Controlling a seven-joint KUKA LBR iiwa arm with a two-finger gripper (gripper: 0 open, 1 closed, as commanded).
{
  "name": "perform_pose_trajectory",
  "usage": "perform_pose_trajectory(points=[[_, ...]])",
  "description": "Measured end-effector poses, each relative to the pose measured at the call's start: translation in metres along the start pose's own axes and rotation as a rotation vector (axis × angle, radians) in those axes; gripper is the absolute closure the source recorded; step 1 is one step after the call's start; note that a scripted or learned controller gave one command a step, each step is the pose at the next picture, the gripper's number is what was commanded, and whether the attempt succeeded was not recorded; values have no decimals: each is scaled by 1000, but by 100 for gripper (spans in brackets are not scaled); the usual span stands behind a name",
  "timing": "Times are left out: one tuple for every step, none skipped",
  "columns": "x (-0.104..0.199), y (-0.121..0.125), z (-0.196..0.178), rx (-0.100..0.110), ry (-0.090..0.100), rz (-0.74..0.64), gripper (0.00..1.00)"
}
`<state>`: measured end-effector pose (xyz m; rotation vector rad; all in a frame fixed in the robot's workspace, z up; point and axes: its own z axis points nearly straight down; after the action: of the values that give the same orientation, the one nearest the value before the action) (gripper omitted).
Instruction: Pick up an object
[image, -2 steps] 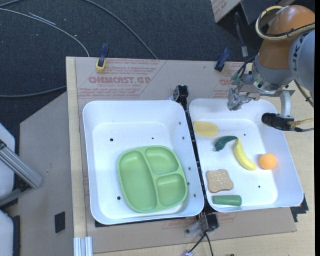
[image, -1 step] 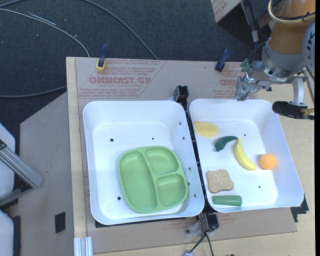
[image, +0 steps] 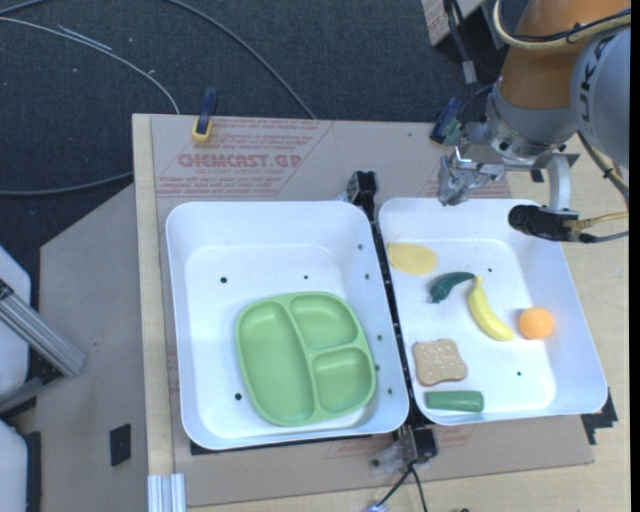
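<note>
Nearest, a green cylinder (image: 454, 401) and toast slice (image: 439, 362) are seen in the right bin (image: 560, 395), with a banana (image: 488, 311), orange ball (image: 536, 323), dark green piece (image: 449, 286) and yellow disc (image: 412, 259) farther back. A green divided plate (image: 303, 356) is held by the left bin (image: 200, 300). The gripper (image: 458, 189) is poised above the right bin's far edge, nothing grasped; its opening cannot be told.

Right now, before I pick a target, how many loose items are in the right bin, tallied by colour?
Yellow: 2, the pale oval piece and the banana
Green: 2, the curved dark piece and the flat bar
Orange: 1, the ball
Tan: 1, the toast slice
Total: 6
</note>
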<state>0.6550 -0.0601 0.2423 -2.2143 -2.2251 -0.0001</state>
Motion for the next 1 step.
perform_pose_trajectory(points=[[48,3,-1,-2,-1,0,100]])
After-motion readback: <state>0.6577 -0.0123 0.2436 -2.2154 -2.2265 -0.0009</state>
